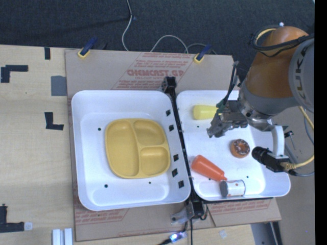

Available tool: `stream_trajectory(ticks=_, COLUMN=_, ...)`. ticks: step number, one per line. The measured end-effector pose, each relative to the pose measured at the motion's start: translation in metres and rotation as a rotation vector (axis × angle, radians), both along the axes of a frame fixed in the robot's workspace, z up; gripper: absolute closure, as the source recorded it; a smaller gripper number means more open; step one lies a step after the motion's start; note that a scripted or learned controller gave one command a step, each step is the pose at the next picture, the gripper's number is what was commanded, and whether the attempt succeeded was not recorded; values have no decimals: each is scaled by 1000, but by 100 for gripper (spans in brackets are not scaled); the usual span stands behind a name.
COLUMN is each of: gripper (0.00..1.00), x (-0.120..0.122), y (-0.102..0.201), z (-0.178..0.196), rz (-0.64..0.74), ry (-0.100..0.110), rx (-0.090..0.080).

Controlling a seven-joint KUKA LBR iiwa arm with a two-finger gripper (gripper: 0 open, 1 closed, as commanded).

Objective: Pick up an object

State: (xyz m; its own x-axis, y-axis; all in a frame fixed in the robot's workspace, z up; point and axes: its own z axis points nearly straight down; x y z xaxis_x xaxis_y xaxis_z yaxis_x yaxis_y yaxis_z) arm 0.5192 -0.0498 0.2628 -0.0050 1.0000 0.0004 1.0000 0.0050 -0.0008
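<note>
Your gripper [217,127] hangs over the right bin [255,190], just beside the yellow block [204,112] at the bin's far left corner; nothing sits between its fingers, and you cannot tell how wide they stand. The block looks smooth and rounded, likely an easy grab. The donut [239,148] lies flat mid-bin, the orange cone [208,168] tapers near the front edge, beside a cylinder [233,188]. The left bin [92,193] holds a plate [137,148] with moulded compartments.

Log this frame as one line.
gripper over right white bin, holding nothing | nearest: yellow plastic block | left white bin: yellow divided plate
</note>
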Motion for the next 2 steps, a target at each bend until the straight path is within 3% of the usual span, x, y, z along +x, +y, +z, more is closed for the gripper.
stream_trajectory(ticks=2, gripper=100, x=21, y=105, z=-34, rz=0, ry=1, rx=-1)
